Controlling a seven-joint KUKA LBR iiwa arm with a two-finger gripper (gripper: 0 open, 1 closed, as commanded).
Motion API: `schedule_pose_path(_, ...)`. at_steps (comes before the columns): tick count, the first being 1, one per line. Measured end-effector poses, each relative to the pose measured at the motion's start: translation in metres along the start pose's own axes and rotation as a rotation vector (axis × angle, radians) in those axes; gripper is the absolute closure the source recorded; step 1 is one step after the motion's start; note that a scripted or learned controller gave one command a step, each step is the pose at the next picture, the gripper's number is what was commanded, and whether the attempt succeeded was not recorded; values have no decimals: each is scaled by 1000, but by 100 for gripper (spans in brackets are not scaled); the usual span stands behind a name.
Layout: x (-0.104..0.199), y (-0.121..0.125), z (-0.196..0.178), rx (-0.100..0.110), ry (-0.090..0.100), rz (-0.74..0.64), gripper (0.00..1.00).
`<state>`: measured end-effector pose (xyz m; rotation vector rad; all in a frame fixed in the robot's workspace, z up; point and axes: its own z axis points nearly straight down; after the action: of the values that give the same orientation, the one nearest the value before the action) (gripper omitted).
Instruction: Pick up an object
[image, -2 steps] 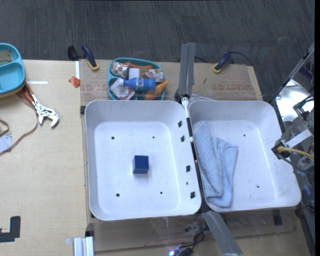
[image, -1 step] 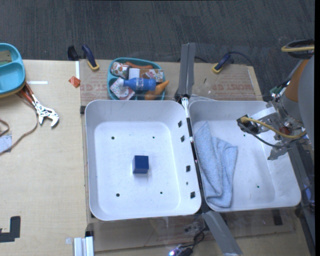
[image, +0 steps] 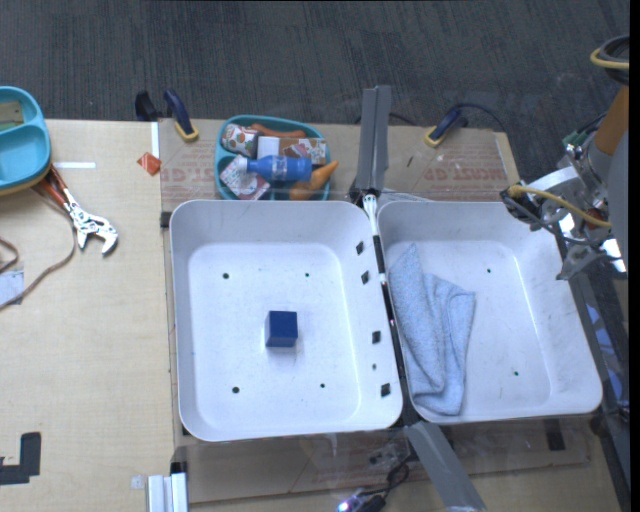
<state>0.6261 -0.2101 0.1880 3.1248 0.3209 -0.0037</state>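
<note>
Your blue block sits alone mid-floor in the left bin, easy to reach; the towel lies crumpled in the right bin. The gripper's state can't be told.

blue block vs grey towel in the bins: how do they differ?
The blue block is small, rigid and cube-shaped; the grey towel is much larger, soft and crumpled. The block sits near the middle of the left bin; the towel lies along the right bin's left side. Both rest on bin floors, untouched.
</note>
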Motion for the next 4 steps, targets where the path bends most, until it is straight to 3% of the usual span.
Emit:
schedule_pose_path(1,7,13,-29,0,0,-1,0)
schedule_pose_path(3,-41,3,-5,1,-1,3,0)
schedule_pose_path(4,-52,2,-21,2,0,6,0)
